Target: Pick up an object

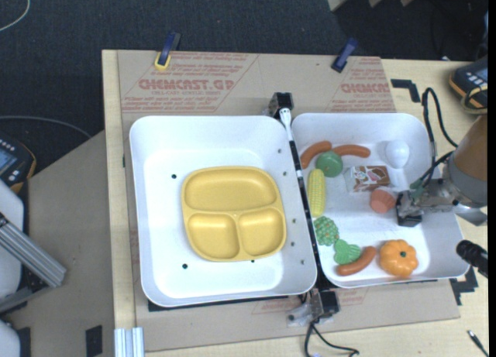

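The right bin (364,125) holds several toy foods: two sausages (350,150), a green ball (329,164), a corn cob (316,191), a brown packet (368,177), a white piece (397,152), a salmon-pink piece (380,201), green vegetables (326,230), another sausage (358,262) and an orange pumpkin (398,257). My gripper (409,211) hangs low at the bin's right side, just right of the salmon-pink piece and above the pumpkin. Nothing visible is held in it.
The left bin (155,193) holds a yellow divided plate (232,212). Black cables loop over the right bin's far right rim (431,127). Clamps sit on the cardboard at the back. A metal rail lies at the lower left, off the bench.
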`<state>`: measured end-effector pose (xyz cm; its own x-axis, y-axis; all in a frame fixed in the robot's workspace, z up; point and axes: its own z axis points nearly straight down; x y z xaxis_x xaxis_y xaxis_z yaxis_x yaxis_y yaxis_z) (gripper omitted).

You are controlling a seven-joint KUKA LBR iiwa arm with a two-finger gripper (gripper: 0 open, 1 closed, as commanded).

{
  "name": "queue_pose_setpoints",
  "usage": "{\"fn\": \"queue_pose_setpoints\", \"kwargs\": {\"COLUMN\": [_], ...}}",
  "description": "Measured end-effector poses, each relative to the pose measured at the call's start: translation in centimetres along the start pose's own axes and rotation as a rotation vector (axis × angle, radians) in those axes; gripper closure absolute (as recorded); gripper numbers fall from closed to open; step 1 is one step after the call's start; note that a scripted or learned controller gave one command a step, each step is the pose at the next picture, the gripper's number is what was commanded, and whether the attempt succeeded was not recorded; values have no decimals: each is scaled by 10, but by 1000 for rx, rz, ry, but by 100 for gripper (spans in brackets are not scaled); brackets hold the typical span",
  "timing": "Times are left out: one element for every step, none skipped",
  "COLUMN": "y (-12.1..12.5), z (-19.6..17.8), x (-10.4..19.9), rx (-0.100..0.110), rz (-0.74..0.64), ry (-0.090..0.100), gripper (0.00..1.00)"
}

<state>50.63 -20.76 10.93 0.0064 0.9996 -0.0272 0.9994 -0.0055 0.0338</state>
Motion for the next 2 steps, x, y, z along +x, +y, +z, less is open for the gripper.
{"fn": "queue_pose_setpoints", "kwargs": {"y": [5,9], "z": [-64,-117], "x": [0,-2], "rx": [27,26], "rz": [-7,-7], "ry": [24,24], "gripper": [100,100]}}
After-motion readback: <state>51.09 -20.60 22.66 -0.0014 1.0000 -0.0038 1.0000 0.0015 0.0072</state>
